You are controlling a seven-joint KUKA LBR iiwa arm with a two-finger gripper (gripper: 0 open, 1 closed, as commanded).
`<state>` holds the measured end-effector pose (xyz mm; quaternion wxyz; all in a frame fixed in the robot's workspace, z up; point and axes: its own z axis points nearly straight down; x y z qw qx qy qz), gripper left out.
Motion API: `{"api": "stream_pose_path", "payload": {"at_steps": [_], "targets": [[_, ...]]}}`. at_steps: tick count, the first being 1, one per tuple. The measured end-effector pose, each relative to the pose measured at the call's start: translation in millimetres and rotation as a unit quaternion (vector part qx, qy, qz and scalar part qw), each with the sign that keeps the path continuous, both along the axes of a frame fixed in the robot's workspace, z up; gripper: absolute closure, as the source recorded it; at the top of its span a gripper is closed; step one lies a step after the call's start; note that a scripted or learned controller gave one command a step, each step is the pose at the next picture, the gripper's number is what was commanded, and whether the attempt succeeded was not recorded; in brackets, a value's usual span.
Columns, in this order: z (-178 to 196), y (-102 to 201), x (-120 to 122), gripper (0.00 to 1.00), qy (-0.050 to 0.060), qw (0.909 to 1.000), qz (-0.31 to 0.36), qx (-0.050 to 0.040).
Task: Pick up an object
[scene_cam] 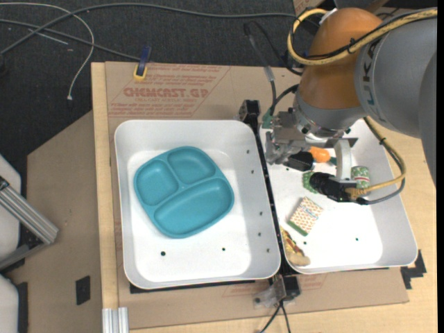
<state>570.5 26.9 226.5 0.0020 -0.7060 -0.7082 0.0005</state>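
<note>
My gripper (283,150) hangs low over the back left part of the right bin (388,245), close to the wall between the two bins. Just to its right lies a small orange object (320,155), partly covered by the wrist. Near it I see a green item (308,180) and a small green-and-white can (360,175). A patterned packet (306,216) lies in front of the gripper, well apart from it. A brownish item (295,250) rests at the bin's front left corner. Nothing shows as held.
The left bin (132,255) holds a blue divided plate (184,190). The big grey and orange arm (347,47) covers the back of the right bin. Cardboard (166,92) lies under both bins, with cables behind it.
</note>
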Motion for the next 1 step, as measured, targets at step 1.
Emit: {"api": "stream_pose_path", "payload": {"at_steps": [1], "targets": [[-5.9,46.7,-31.7,1.00,0.001,1.0000,0.000,-0.0002]]}}
